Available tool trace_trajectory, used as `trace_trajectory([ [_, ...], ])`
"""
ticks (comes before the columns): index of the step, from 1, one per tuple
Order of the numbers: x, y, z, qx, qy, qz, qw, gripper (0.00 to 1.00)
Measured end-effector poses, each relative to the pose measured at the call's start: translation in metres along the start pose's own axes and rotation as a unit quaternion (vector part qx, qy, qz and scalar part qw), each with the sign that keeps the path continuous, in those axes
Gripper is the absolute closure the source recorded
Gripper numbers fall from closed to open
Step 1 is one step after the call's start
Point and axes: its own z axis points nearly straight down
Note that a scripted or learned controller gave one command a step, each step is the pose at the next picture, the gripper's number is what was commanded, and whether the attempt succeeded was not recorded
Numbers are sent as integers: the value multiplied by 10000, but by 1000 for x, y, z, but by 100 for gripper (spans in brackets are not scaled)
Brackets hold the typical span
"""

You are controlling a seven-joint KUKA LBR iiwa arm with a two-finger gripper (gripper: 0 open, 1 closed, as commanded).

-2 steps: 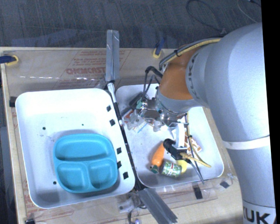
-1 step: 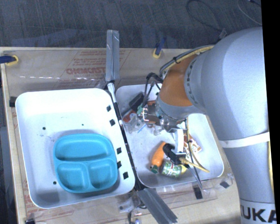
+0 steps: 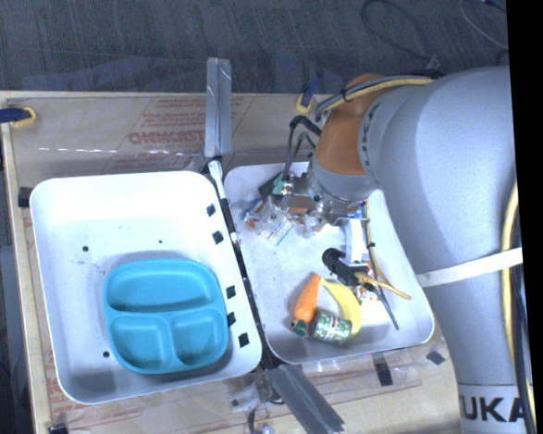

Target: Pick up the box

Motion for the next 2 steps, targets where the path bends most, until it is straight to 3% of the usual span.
trace_trajectory([
  [1,2,0,-9,24,3,-35,10000,100],
  [2,-26,-78,-78,-2,0,-906,9959,100],
])
